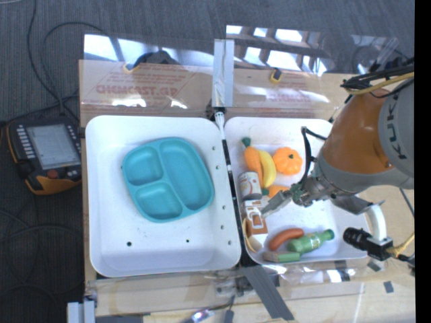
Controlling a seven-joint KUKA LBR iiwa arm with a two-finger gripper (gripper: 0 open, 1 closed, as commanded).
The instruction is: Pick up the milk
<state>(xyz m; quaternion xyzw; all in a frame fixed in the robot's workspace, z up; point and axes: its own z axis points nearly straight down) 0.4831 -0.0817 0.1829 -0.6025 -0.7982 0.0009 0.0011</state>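
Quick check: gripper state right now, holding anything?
Gripper: low in the right bin, by the milk; open or closed cannot be told, nothing visibly held.

Both white bins point(108, 247) look like smooth plastic with a slight sheen. The teal divided plate point(168, 178) is matt plastic. Beyond the bins' far edge, clear film point(155, 89) glares glossily over brown cardboard.
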